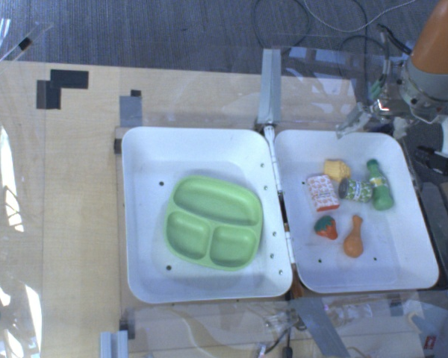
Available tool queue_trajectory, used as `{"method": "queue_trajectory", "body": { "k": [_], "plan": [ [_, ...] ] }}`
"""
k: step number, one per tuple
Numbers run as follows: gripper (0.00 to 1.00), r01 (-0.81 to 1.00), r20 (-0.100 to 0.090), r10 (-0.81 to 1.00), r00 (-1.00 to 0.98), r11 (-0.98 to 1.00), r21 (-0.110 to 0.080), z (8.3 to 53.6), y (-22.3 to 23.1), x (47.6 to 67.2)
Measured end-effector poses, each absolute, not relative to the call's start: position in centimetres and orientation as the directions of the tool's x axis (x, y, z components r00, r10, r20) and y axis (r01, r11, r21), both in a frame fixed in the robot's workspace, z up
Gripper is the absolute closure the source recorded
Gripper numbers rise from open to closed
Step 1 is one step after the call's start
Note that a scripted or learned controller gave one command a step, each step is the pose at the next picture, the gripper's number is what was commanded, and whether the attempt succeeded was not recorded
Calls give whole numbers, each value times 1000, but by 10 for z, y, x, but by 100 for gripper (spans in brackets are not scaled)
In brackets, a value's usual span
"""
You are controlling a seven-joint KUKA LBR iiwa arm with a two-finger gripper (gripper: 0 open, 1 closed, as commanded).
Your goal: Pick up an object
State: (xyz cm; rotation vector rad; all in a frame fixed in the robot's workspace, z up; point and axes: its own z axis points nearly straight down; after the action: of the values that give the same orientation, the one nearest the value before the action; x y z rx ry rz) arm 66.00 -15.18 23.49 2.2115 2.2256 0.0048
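Observation:
The right bin point(403, 271) holds several small toys. There is a yellow piece point(337, 169), a green bottle point(378, 185), a small dark jar point(355, 191) lying beside it, a red and white carton point(322, 192), a red strawberry-like piece point(326, 227) and an orange drumstick-shaped piece point(353, 237). My arm, with its orange band point(442, 36), comes in at the top right. The gripper point(361, 119) hangs over the far rim of the right bin, apart from all the toys, with nothing seen in it.
The left bin point(145, 162) holds a green divided plate point(213, 221). A metal post point(269, 88) stands behind the seam between the bins. Cables point(313, 13) loop across the floor behind the bench.

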Motion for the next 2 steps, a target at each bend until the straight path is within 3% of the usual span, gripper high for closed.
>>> {"method": "queue_trajectory", "body": {
  "k": [1,2],
  "plan": [
    [0,985,0,985,-175,175,3,93,-134,644],
    [0,977,-1,977,-213,213,6,86,-105,601]
  ]
}}
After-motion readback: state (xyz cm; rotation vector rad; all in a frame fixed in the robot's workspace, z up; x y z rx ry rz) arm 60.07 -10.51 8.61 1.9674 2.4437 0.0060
